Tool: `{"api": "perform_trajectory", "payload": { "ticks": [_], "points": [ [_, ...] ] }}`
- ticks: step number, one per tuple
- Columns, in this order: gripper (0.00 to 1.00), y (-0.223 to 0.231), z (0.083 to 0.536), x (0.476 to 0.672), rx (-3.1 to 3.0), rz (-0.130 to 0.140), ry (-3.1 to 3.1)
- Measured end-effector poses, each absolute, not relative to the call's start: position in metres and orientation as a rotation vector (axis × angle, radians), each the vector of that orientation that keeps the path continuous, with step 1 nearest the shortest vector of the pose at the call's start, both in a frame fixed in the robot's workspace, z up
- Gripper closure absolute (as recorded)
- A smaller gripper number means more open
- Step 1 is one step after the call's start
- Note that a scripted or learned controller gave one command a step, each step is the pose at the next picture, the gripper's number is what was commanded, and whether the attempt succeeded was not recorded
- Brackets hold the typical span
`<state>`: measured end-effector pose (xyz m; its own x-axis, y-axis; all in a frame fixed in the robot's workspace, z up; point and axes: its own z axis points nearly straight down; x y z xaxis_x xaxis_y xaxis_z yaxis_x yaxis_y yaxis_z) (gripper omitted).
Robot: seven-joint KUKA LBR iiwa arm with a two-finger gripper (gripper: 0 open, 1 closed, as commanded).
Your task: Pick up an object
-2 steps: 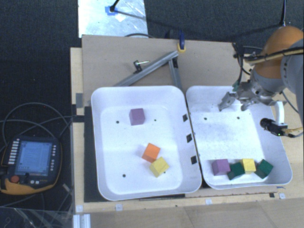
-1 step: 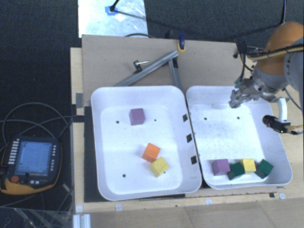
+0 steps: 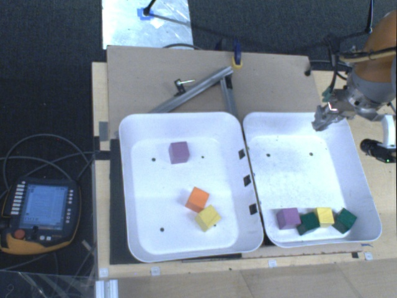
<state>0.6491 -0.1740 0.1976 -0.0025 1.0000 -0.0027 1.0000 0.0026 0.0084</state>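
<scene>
Nearest, along the right bin's (image 3: pixel 363 185) front wall, sat a purple cube (image 3: pixel 288 218), two green cubes (image 3: pixel 307 223) and a yellow cube (image 3: pixel 325 215), crowded together. Further left, the left bin (image 3: pixel 133 166) held yellow (image 3: pixel 208 218) and orange (image 3: pixel 197 198) cubes touching, and a lone purple block (image 3: pixel 178 152), probably the easiest pick. Farthest, the claw (image 3: pixel 323 120) hovered over the right bin's back rim, carrying nothing, well apart from every cube; its spread I cannot tell.

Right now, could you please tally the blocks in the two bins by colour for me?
Purple blocks: 2
Yellow blocks: 2
Green blocks: 2
Orange block: 1
Total: 7 blocks, 3 in the left bin and 4 in the right bin.
</scene>
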Motion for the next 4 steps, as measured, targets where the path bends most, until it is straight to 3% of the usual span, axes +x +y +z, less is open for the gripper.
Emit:
{"api": "perform_trajectory", "payload": {
  "ticks": [1, 2, 4],
  "points": [
    [1.0, -0.174, 0.253, 0.651, 2.21, 0.007, 2.221],
    [1.0, -0.125, 0.244, 0.644, 2.211, 0.003, 2.232],
    [1.0, -0.034, 0.254, 0.609, 2.211, 0.003, 2.234]
  ]
}}
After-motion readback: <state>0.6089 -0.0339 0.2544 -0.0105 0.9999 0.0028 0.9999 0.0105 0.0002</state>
